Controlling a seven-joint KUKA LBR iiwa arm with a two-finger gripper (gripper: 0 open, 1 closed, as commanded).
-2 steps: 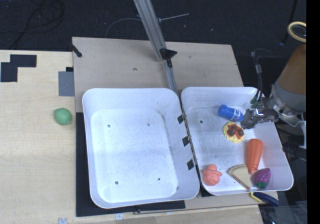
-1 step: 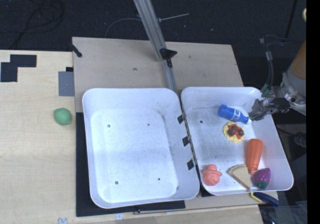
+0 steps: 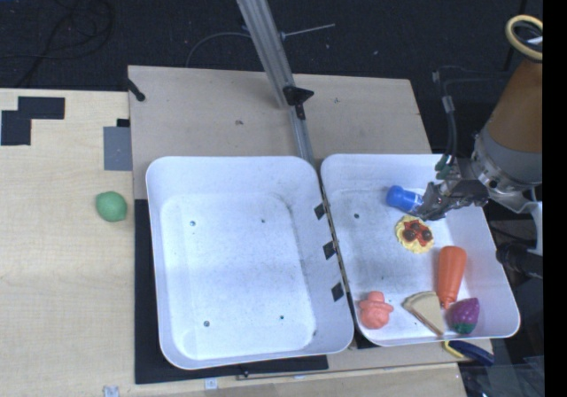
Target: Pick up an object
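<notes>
We see gripper (image 3: 436, 201) touching blue cylinder (image 3: 403, 199), long axis left-right; finger state we cannot tell.

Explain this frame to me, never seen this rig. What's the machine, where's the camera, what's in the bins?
There is a single camera, fixed above the bench and looking down at a slant. The machine is a grey robot arm with an orange band, reaching in from the right. Its gripper is low over the right bin, right next to a blue cylinder-shaped toy; whether it grips anything is not clear at this size.

The right bin also holds toy food: a small yellow piece with red topping, a carrot, a purple piece, a tan bread-like slice and a pinkish-orange piece. The left bin sits beside it. A green ball lies on the bench to the left, outside both bins.
</notes>
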